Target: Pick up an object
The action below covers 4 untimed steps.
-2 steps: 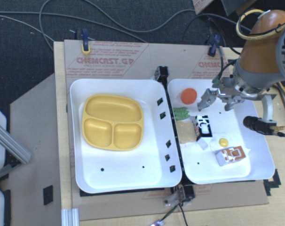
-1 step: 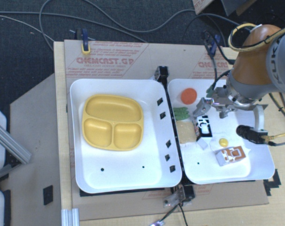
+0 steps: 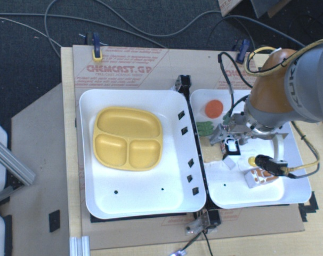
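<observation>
Gripper (image 3: 232, 138) low in right bin (image 3: 268, 196); finger state unclear.
Green piece (image 3: 204, 128) just left looks light, soft; pinch its edges.

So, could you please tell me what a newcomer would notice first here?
Probably the yellow divided plate, lying alone in the left bin. Next, the grey and orange arm over the right bin, its claw low among small items, near an orange ball.

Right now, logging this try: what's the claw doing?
Claw: low in the right bin, grip state cannot be told.
</observation>
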Each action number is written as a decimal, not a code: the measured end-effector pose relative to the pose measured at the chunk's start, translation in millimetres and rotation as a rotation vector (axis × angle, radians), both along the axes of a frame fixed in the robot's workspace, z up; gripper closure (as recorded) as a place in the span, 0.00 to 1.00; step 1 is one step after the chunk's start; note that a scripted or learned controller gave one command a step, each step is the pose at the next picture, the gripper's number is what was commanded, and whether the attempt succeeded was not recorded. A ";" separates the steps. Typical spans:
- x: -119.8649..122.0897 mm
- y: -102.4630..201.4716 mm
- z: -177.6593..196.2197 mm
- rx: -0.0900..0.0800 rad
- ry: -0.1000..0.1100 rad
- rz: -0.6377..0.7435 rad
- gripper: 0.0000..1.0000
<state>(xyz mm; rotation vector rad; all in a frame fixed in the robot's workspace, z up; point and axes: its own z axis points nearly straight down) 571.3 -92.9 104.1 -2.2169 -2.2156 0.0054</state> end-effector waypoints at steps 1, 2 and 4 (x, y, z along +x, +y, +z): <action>1.8 -0.8 14.7 -0.002 -0.007 -0.001 1.00; -2.4 0.5 77.4 -0.003 -0.014 0.001 1.00; 5.3 2.0 176.6 -0.003 -0.014 0.002 1.00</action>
